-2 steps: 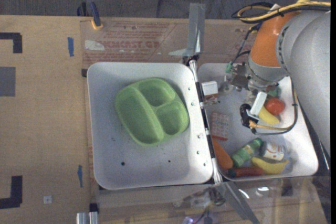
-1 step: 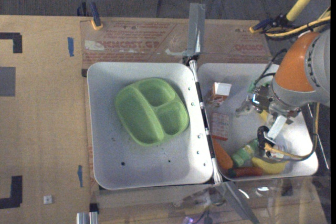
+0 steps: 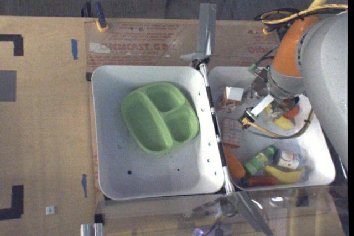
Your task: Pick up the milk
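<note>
Plainly, the end effector (image 3: 276, 107) hangs low over the right-hand bin (image 3: 324, 166), in its far half, and the grey wrist above hides its tip, so I cannot tell whether it is open or closed. Nothing can be seen held in it.

The milk (image 3: 234, 94) is, in my judgement, the small white carton lying near the end effector, on the side toward the wall shared with the other bin. The two look apart, not touching. A round white tub (image 3: 287, 159) with a dark label lies on the near side of the end effector, beside a banana (image 3: 285, 176) and a green bottle (image 3: 260, 161). It could be taken for the milk instead, and the view is too small to settle it.

A yellow piece (image 3: 283, 123) lies just under the end effector, closer than the carton. That suggests the arm is poised over the wrong spot for this task.

The toys lie loose and jumbled, as if tipped in, so each grasp has neighbours crowding it. The carton sits close to the bin wall, which leaves little room on that side. Reaching it would call for a short sideways move toward the wall before descending.
</note>
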Robot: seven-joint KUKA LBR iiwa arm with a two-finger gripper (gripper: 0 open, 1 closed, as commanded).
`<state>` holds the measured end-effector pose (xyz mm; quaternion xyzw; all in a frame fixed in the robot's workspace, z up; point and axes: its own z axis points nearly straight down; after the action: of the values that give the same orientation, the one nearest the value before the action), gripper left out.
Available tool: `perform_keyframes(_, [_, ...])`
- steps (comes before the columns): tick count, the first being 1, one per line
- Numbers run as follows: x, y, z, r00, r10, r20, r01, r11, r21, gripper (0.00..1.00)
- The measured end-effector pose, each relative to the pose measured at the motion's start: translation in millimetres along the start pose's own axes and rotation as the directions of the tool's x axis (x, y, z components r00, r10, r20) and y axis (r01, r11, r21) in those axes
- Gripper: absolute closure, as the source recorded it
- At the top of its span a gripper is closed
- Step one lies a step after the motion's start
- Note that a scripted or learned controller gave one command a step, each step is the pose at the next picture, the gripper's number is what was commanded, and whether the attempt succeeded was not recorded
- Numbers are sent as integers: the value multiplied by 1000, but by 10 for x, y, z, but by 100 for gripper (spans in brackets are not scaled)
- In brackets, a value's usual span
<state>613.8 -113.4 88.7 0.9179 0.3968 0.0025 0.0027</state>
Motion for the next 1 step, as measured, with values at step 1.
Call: perform_keyframes(1, [366, 239, 13, 820, 573, 5, -573, 820, 3, 0])
